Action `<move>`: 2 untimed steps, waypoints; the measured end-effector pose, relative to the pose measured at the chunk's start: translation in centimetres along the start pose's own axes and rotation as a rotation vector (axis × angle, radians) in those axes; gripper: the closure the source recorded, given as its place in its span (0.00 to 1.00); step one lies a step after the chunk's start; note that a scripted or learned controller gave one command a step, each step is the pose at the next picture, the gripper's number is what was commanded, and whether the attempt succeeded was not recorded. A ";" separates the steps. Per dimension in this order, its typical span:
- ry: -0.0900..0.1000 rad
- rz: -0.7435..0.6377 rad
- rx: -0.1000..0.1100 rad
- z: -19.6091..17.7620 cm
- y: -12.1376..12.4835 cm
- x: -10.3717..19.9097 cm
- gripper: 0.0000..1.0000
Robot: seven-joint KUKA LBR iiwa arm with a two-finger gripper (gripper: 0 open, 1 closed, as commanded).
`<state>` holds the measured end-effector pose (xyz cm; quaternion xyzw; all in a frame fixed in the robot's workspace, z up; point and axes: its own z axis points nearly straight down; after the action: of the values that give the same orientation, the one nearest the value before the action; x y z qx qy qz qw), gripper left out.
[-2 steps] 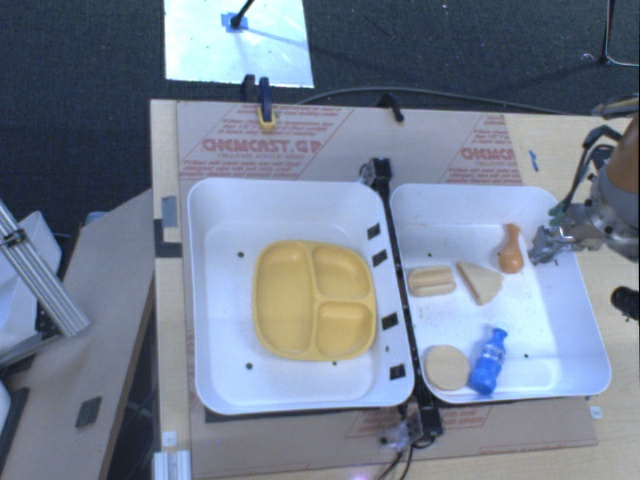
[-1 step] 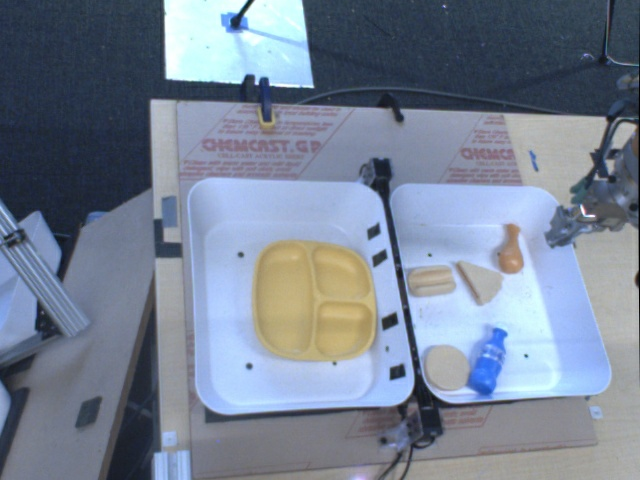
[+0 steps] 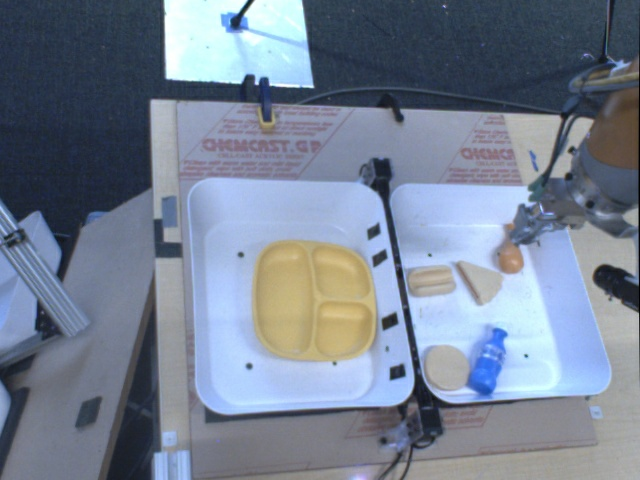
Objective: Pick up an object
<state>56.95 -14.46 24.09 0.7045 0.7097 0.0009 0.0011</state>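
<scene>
The pincer hangs over the far right part of the right bin, at the end of the grey arm that reaches in from the right edge of the view. Whether it is released or clenched cannot be told from this slanted, distant look; its tip is a small dark and pale shape with no clear gap. Just below the pincer, and seemingly touching or nearly touching its tip, sits a small orange egg-shaped object on the bin floor. A little farther toward the camera and to the left of the pincer lies a tan wedge, and beside that, farther left again, a tan hot-dog bun. Well nearer the camera than the pincer rest a blue bottle and, touching its left side, a round tan disc. Far to the pincer's left, across the divider, the left bin carries a yellow compartment plate.
</scene>
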 end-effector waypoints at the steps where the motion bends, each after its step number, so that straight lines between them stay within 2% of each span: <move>1: 0.001 -0.002 -0.001 -0.8 1.7 5.0 1.00; 2: 0.001 -0.002 0.000 0.3 3.0 10.8 1.00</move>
<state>59.91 -3.66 23.84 0.7039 0.7103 0.0013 0.0007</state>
